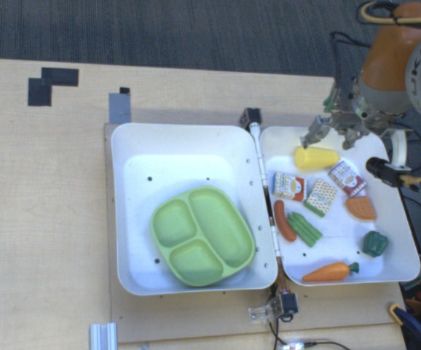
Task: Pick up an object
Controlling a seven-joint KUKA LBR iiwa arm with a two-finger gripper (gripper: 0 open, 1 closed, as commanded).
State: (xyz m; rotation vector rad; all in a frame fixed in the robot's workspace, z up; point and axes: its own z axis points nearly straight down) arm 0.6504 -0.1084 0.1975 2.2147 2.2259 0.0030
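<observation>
Beside one plate, perhaps eight toys

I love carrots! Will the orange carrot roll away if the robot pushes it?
Probably a bit. The carrot looks round and tapered, so it would likely roll in a curve. It lies near the right bin's front wall, which should stop it. It looks like smooth plastic, so maybe slippery.

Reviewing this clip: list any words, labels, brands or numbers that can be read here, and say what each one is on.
No text here can be read.
Red and white carton: printed front, too blurred to read.
Pale patterned packet: print too small to read.
Red and white packet: markings blurred, unreadable.
Green divided plate: no markings visible.
</observation>
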